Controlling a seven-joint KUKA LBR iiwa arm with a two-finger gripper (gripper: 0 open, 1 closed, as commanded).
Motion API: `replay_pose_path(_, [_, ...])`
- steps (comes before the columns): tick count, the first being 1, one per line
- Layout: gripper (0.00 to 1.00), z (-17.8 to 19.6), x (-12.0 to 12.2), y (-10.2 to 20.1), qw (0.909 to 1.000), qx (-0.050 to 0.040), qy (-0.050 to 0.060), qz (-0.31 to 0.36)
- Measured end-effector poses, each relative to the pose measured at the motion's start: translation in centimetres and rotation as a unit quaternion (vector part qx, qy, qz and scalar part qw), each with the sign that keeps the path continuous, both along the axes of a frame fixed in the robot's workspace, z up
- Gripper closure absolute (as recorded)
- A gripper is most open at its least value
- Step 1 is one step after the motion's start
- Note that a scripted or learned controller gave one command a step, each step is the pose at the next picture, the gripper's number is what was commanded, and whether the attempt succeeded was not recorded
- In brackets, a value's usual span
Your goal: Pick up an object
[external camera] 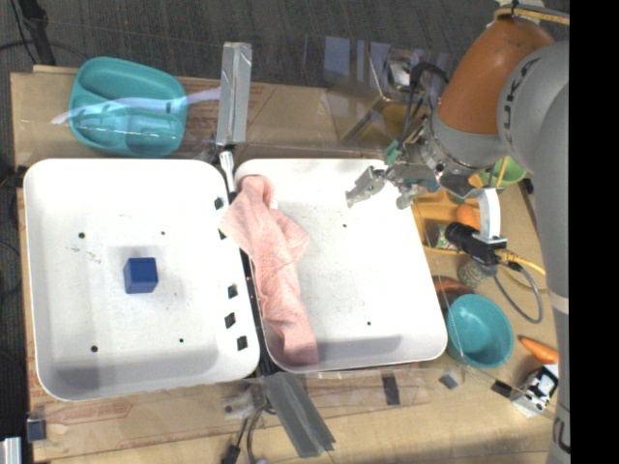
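The arm (pixel 493 66) comes in from the 3 o'clock side of the view and bends down over the right bin (pixel 368 278). The gripper (pixel 382 193) sits above that bin's 1 o'clock corner, close to the far rim. Its jaws look to be apart, one metal finger (pixel 360 189) pointing toward 8 o'clock and the other a little to its right, with nothing between them. Two things lie in the bins. A pink cloth (pixel 273 259) is bunched in a long strip along the 9 o'clock wall of the right bin, running from near the 11 o'clock corner down to the 7 o'clock corner. Its upper end is folded over the rim where the two bins meet. It is well apart from the gripper, down toward 8 o'clock from it. A blue cube (pixel 141 275) rests flat on the floor of the left bin (pixel 58 220), a little to the 8 o'clock side of that bin's middle, with bare white floor all round it. Outside the bins, a teal plastic container (pixel 126 104) lies on the bench (pixel 416 423) just beyond the left bin's 12 o'clock rim. A teal bowl (pixel 481 329) stands on the bench beside the right bin's 4 o'clock corner. A strip of grey tape (pixel 235 90) runs up from the gap between the bins at 12 o'clock.
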State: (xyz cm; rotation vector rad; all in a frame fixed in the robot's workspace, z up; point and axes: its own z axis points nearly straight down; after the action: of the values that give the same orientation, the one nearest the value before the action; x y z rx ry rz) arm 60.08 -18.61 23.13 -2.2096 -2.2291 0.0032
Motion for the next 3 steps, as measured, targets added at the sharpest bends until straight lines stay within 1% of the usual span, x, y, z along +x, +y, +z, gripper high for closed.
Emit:
replay_pose_path(1, [0.00, -11.7, -0.6, 8.5, 1.0000, -0.0002, 0.000, -0.006])
replay_pose_path(2, [0.00, -13.8, 3.5, 7.3, 0.9975, -0.0002, -0.002, 0.071])
replay_pose_path(3, [1.00, -12.8, 3.6, 7.4, 0.9973, -0.0001, -0.002, 0.073])
